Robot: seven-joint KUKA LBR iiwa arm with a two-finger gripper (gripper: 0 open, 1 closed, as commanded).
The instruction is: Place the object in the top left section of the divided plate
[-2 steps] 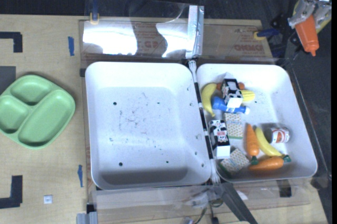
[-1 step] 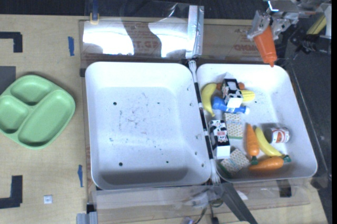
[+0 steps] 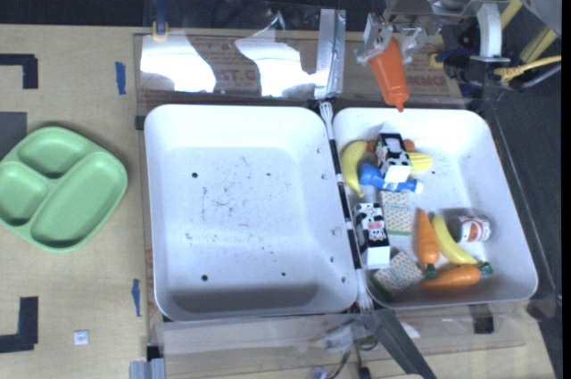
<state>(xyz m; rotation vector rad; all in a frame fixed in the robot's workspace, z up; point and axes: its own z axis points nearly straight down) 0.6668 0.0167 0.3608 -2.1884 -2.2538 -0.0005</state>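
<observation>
The gripper [image 3: 385, 37] hangs above the far rim of the right bin [image 3: 500, 163], and an orange carrot [image 3: 391, 76] dangles from it, its thick top tucked between the fingers [image 3: 373, 40] and its narrow tip pointing down and slightly toward the near side. The fingers look closed narrow on that top end, though the glare and the clutter of the wrist make it hard to say how much of the carrot they really have.

That is the worry. It seems held by one end only, so most of its length swings free below the fingers. A quick sideways carry could let it pivot or slide out, and it would land in the left bin [image 3: 178, 154] or on the worktop [image 3: 71, 65] short of the goal.

The plate [image 3: 64, 187] sits well off to the left of the fingers, past the whole left bin, so the trip is long. Its top left section [image 3: 55, 148] is small, with low ridges; a long carrot let go tilted could bridge a ridge or roll into the neighbouring section.

The carrot itself is plain bright orange, smooth and tapered, probably a plastic toy. Below the fingers, the right bin holds a banana [image 3: 354, 163], cartons, a can and more carrots.
</observation>
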